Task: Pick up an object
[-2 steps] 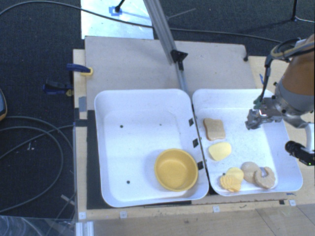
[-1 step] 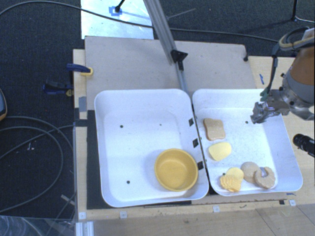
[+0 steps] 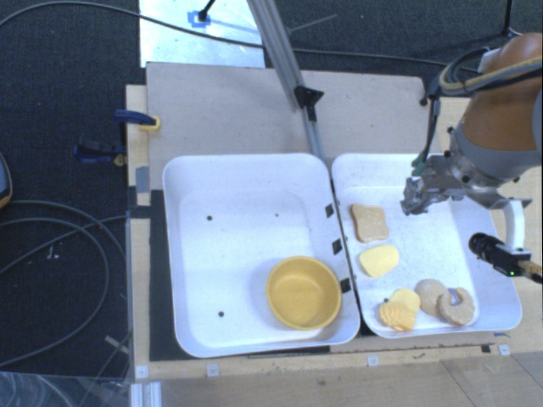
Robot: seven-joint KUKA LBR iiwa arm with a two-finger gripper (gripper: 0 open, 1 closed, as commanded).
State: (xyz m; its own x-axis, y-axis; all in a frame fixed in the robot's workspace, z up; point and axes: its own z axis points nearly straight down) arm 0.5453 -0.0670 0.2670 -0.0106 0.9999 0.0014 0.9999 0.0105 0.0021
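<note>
In the right bin (image 3: pixel 488 257) lie a slice of toast (image 3: pixel 370 222), a pale yellow piece (image 3: pixel 379 260), a ridged yellow piece (image 3: pixel 399 309) and tan pieces (image 3: pixel 448 302) near the front edge. My gripper (image 3: pixel 415 199) hangs over the bin's back middle, to the right of the toast and apart from it. I see nothing held under it. In the left bin (image 3: pixel 221 219) a yellow bowl (image 3: pixel 303 292) sits at the front right corner.
A slanted metal pole (image 3: pixel 284 53) runs from the top of the view down to the gap between the bins. A blue and yellow clamp (image 3: pixel 127 121) grips the bench's left edge. Cables lie on the dark floor at left.
</note>
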